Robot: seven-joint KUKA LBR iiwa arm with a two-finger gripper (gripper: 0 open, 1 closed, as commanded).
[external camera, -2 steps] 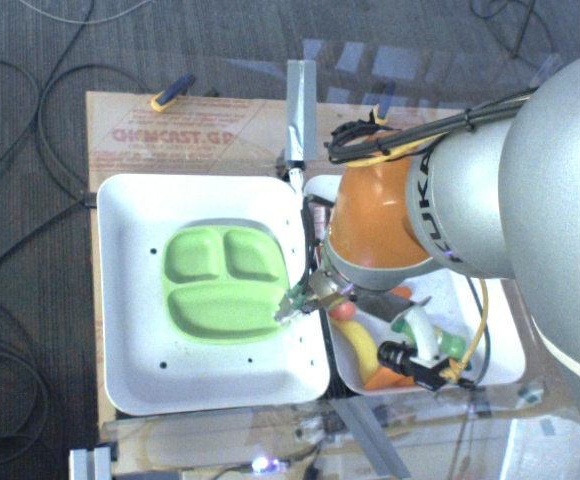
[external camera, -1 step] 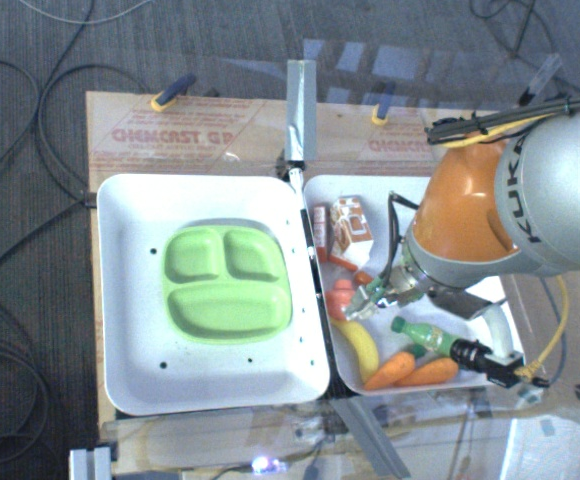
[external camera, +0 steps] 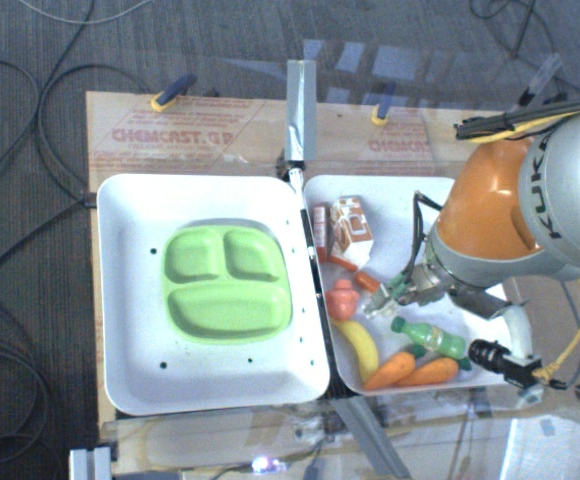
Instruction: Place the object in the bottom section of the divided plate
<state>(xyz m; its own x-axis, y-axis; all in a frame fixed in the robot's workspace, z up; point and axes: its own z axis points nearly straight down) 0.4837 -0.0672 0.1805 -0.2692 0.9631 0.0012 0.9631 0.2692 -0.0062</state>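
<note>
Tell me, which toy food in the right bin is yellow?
The banana, curved, near the bin's front left corner. Beside it lie two orange carrots and a green bottle.

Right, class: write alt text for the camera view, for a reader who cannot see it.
A grey-and-orange robot arm reaches into the right white bin, above a banana, carrots and a green bottle. The left bin holds a green divided plate.

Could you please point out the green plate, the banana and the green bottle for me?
plate [external camera: 228,313], camera view, floor of its bottom section.
banana [external camera: 359,346], camera view, middle of its curve.
bottle [external camera: 432,339], camera view, its body.
</note>
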